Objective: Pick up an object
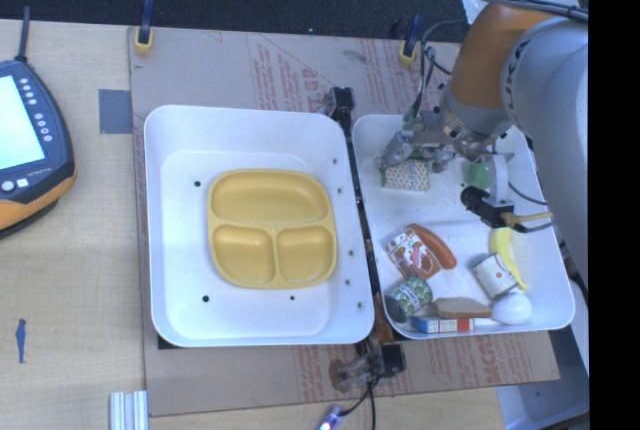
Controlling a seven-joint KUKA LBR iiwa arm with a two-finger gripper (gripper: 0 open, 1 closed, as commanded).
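Your gripper [415, 153] hangs over the far end of the right bin [548, 323]. The nearest candidate is the small patterned box [407, 177], which lies directly under the gripper, or a shade toward the bin's near side. From this slanted view you cannot tell whether they touch. You also cannot tell whether the gripper is open or closed, because the wrist hardware crowds that spot, and nothing shows clearly as being held. The box's long side runs roughly across the view, left to right, so I judge that a closing line across its short side, along the bin's length, would suit it best. The box sits close to the bin wall that borders the left bin [160, 218], which leaves little room on that flank. A small green item [477, 172] lies just to the box's right, under the wrist. The rest of the clutter is well apart, toward the near end: a sausage [437, 244] beside a printed packet [406, 253], a green round tub [409, 296], a banana [505, 254], a small can [491, 275], a white egg-shaped thing [512, 309] and a flat carton [441, 325]. The yellow divided plate [272, 225] in the left bin is far from your reach line.
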